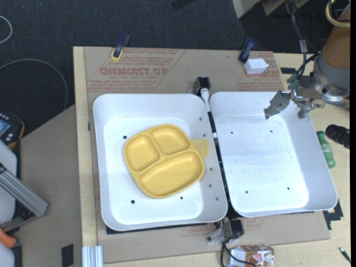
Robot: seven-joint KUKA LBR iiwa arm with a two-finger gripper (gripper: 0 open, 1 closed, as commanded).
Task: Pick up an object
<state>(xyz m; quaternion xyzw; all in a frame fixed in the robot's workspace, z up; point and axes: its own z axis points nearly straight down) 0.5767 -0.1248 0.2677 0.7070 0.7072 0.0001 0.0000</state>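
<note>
**My claw open over the right bin, the yellow tray across the divide**

My claw [287, 107] hangs above the far right corner of the right bin [278, 202], its two fingers spread well apart with nothing between them. One finger [273, 106] reaches down and to the left, its tip over the white floor near the bin's far wall; the other [303, 111] sits closer to the bin's right rim. Whether either tip touches the floor I cannot tell from this angle. Behind the claw my wrist and the orange band [338, 49] run out of the picture at the right edge, so most of my arm is cut off.

The thing to pick, a yellow divided tray [164, 160], lies flat in the left bin [111, 115], well apart from my claw. It is a rounded plate with three compartments facing up: two small ones on the far side and one long one on the near side. Its long axis runs at a slant, from the upper left down to the lower right. A small yellow tab [201, 147] sticks out beside its right edge, near the bin's right wall; I cannot make out whether it belongs to the tray or is separate.

Both bins rest on a cardboard sheet [167, 68] printed with red lettering. A green object [326, 148] lies just outside the right bin's right rim, partly hidden by it.
</note>
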